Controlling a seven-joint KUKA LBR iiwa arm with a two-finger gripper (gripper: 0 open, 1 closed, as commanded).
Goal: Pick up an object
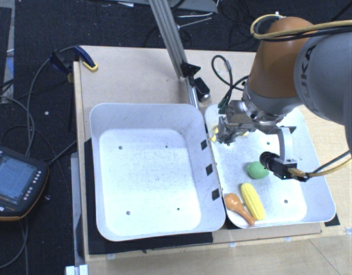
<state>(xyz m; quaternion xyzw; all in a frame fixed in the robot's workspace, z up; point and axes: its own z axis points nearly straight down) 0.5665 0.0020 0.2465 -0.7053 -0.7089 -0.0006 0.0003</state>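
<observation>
The KUKA arm [301, 67] reaches in over the right-hand bin [313, 211], its end effector [227, 132] poised near that bin's far-left corner, just beside the wall it shares with the left-hand bin [147, 171]. The tip is dark and partly masked by the wrist and cabling, so whether it is spread or closed cannot be told, and nothing can be seen gripped there. The candidate objects lie apart from the end effector, toward the near side of the same bin. A small green rounded object [257, 170], possibly a toy lime, rests below and to the right of the end effector. Beyond it, nearer the front rim, a yellow toy corn cob [252, 200] lies beside an orange pear-shaped toy [237, 206], the two apparently touching against the bin's front-left curve. The shallow sloped walls probably let loose items settle at the edges, which accounts for this clustering. The wooden counter [135, 73] carries both bins. A teach pendant [15, 179] rests well to the left, off the counter.
</observation>
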